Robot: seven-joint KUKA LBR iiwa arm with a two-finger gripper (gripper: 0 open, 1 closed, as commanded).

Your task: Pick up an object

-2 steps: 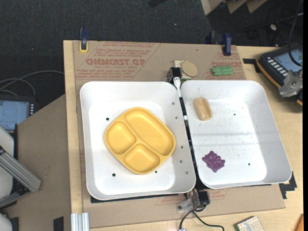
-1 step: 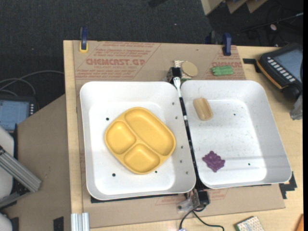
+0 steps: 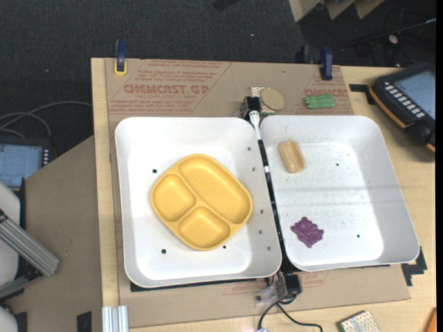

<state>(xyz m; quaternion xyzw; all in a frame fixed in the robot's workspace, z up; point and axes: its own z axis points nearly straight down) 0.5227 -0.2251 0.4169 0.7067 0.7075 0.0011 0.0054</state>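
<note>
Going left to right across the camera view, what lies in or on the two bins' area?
Left bin → yellow divided plate → tan bread-roll-like piece → purple grape-like cluster → right bin's far wall. The roll and cluster overlap somewhat in left-right position; the roll starts slightly further left.

You see two white bins, the left bin (image 3: 131, 185) and the right bin (image 3: 387, 185), smooth plastic by the look, faintly glossy with dark specks. The yellow divided plate (image 3: 201, 200) looks like smooth, softly shiny plastic. The tan bread roll (image 3: 291, 155) has a matt skin; the purple grape bunch (image 3: 306, 231) is bumpy and dull. Under them lies matt brown printed cardboard (image 3: 166, 85) on a pale wooden bench (image 3: 76, 220).
</note>
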